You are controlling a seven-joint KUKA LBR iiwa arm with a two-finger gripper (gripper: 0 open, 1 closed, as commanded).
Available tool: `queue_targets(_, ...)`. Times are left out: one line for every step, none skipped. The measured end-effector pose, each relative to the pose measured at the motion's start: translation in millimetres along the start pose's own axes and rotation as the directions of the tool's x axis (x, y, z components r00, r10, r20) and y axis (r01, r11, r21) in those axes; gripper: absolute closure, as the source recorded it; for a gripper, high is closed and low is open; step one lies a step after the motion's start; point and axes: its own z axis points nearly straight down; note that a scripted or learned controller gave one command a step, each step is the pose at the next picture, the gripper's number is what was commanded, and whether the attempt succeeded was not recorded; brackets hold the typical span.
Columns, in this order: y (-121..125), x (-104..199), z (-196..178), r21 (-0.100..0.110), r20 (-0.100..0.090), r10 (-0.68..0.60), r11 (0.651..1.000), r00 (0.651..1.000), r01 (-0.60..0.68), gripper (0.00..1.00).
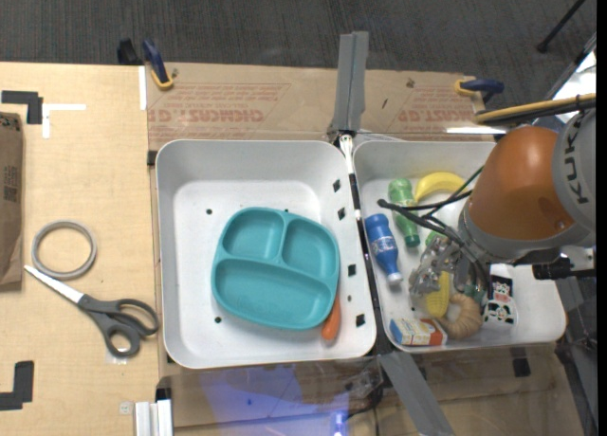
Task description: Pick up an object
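My gripper (434, 271) hangs low in the right bin (545, 325), under the arm's orange band (517, 188). Its metal tip sits just above a yellow object (437, 302) and beside a tan round item (465, 317). Left of it lies a blue bottle (382, 245). A green bottle (404, 208) and a banana (439, 183) lie toward the bin's back. A black-and-white carton (499, 301) stands to its right, and a red-and-white box (417, 333) lies at the front. The arm hides part of the bin.
The left bin (180, 235) holds a teal divided plate (277, 268) and an orange carrot (331, 322) at its front right. On the bench to the left lie scissors (100, 311) and a tape roll (64, 247).
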Motion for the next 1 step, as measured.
queue_targets(27.0, 15.1, -99.6, -0.001, 0.003, 0.014, 1.000, 1.000, -0.014, 1.00)
